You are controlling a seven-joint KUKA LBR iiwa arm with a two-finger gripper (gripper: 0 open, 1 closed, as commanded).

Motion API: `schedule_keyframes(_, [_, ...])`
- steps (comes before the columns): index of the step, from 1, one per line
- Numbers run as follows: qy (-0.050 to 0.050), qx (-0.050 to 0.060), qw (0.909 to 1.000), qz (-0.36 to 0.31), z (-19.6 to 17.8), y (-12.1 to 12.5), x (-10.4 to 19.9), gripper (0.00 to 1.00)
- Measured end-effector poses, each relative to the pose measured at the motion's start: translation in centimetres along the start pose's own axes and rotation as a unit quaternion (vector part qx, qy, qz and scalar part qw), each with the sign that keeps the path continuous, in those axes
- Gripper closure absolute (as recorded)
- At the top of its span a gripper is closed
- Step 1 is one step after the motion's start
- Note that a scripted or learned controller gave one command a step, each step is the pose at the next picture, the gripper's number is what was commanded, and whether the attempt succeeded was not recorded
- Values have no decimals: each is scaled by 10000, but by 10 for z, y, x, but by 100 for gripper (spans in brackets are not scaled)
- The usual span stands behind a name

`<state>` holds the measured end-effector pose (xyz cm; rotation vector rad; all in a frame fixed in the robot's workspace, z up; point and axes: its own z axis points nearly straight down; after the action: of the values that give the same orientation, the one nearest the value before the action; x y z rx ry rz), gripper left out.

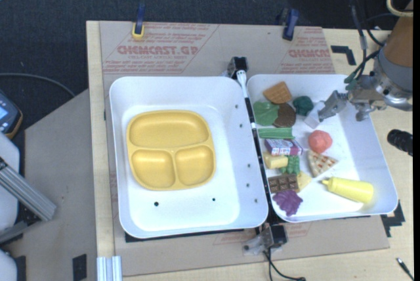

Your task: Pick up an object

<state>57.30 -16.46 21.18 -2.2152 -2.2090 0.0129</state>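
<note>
The right bin (374, 142) holds several toy foods. Among them are an orange cracker (277, 92), a green leaf (265, 113), a brown cookie (285, 116), a red tomato (320, 140), a pizza slice (321, 163), a yellow mustard bottle (351, 189), a chocolate bar (283, 182) and purple grapes (287, 201). My gripper (346, 108) hangs over the back right part of this bin, above and right of the tomato. It is open, with bare bin floor showing between its fingers.
The left bin (125, 102) holds a yellow three-part plate (172, 147). Blue clamps (138, 21) (289, 23) grip the cardboard base at the back. Cables trail behind the arm (400, 56) at the right.
</note>
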Motion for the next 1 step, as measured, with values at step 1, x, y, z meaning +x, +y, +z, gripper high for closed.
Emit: schedule_keyframes(1, [-14, -69, 10000, -14, -8, 3, 0, 0])
